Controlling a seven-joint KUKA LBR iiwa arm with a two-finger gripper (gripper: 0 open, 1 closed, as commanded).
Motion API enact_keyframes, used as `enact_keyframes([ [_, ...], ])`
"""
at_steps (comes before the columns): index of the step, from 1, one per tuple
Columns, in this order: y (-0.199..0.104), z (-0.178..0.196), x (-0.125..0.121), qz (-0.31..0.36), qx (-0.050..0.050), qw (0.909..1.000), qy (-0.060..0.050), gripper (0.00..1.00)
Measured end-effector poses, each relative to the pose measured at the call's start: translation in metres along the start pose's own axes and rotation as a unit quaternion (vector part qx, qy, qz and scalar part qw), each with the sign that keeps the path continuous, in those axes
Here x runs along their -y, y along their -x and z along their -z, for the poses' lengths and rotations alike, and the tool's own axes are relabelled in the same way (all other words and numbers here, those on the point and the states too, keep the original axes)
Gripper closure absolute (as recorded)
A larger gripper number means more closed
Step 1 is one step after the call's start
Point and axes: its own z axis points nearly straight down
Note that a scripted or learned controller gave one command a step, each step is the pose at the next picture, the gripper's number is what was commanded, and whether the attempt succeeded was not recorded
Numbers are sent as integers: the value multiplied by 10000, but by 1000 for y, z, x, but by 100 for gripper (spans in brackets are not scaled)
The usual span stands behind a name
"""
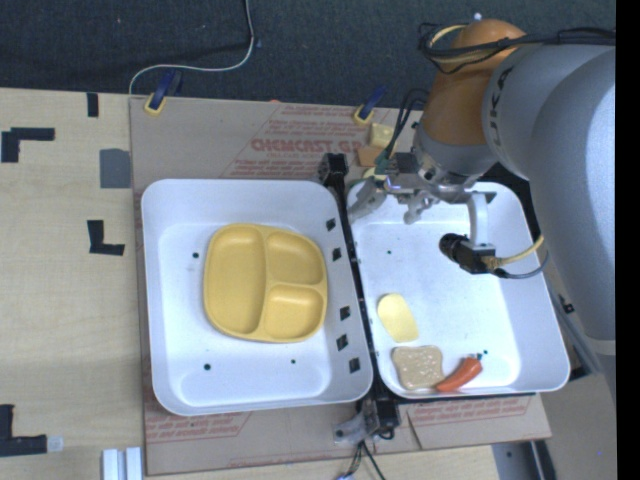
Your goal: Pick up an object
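Note:
Three small items lie at the near end of the right bin: a pale yellow slab, a tan slice of toast and an orange carrot-like piece beside the toast. My gripper hangs over the far left corner of that bin, well away from all three. Nothing shows in its grasp. The grey arm with its orange band comes in from the upper right.
The left bin holds a yellow divided plate. A black divider with clips separates the bins. A black cable fitting hangs from the wrist over the right bin. Cardboard lies under both bins.

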Motion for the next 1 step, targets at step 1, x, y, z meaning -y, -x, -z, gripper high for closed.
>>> enact_keyframes([
  [1,-7,-7,43,-31,10,10000,-58,0],
])
